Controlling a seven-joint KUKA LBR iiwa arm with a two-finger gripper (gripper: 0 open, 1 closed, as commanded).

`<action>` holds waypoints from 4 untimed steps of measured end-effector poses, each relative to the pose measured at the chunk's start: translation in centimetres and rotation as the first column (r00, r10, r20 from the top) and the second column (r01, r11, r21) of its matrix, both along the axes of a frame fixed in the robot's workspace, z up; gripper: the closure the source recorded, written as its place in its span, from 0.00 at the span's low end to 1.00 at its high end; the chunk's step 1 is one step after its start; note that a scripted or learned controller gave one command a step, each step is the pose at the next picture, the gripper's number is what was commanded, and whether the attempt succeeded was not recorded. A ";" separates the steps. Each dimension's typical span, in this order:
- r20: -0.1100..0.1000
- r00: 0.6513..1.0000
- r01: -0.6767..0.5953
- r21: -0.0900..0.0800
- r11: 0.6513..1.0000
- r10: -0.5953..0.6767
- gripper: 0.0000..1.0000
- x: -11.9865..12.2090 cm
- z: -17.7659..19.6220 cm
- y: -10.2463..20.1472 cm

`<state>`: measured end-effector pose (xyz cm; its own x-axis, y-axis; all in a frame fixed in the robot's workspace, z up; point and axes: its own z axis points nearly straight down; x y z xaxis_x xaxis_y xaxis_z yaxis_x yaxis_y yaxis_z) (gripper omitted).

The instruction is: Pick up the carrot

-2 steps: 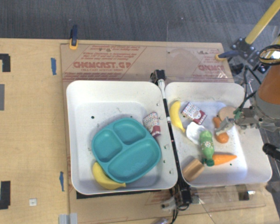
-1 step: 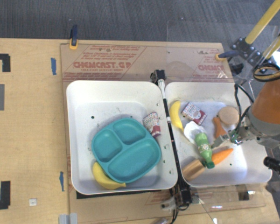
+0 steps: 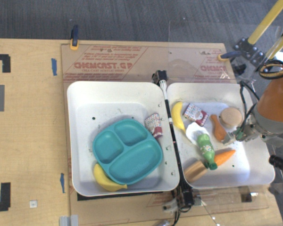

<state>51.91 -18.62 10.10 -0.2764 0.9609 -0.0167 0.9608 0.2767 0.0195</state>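
Observation:
The carrot (image 3: pixel 225 156) is a small orange cone lying in the right bin (image 3: pixel 259 173), toward its front, with its tip pointing up and right. Its thick end touches the base of a green bottle (image 3: pixel 206 149). My gripper (image 3: pixel 239 134) hangs low over the right bin, a little above and to the right of the carrot and apart from it. It sits right next to a brown-orange drumstick-shaped toy (image 3: pixel 218 127). The grey arm with its orange band (image 3: pixel 275 102) comes in from the right.
The right bin also holds a yellow banana (image 3: pixel 178 115), a red-and-white packet (image 3: pixel 195 113), a tan round piece (image 3: pixel 232 117), a white item (image 3: pixel 194 131) and a wooden cylinder (image 3: pixel 195 170). The left bin (image 3: pixel 85 102) holds a teal divided plate (image 3: pixel 127 150), another banana (image 3: pixel 106 180) and a small can (image 3: pixel 154 124).

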 end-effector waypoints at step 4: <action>-0.013 0.986 -0.164 0.003 0.986 0.164 1.00 -3.6 -1.0 8.0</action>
